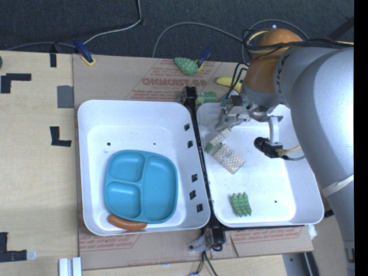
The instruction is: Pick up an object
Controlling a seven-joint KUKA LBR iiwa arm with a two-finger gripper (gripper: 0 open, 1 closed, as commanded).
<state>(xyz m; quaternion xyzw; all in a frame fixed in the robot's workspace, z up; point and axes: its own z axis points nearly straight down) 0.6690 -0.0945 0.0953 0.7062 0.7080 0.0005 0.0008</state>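
My gripper (228, 119) hangs over the far left part of the right bin (270, 180), close to the divider between the bins. Just below it lies a flat patterned packet (228, 156) with a green edge, its upper end reaching up toward the gripper. Whether the two touch is not clear. A small green ridged block (241, 204) rests near the front of the same bin. In the left bin (132, 122) sits a blue divided plate (141, 186), and an orange sausage-shaped toy (126, 223) lies against the plate's front edge.
Behind the bins on the cardboard lie a green lump (187, 65) and a yellow item (226, 81). The grey arm (322, 114) covers the right bin's right side. Black clips (194, 178) line the divider. Cables run along the back.
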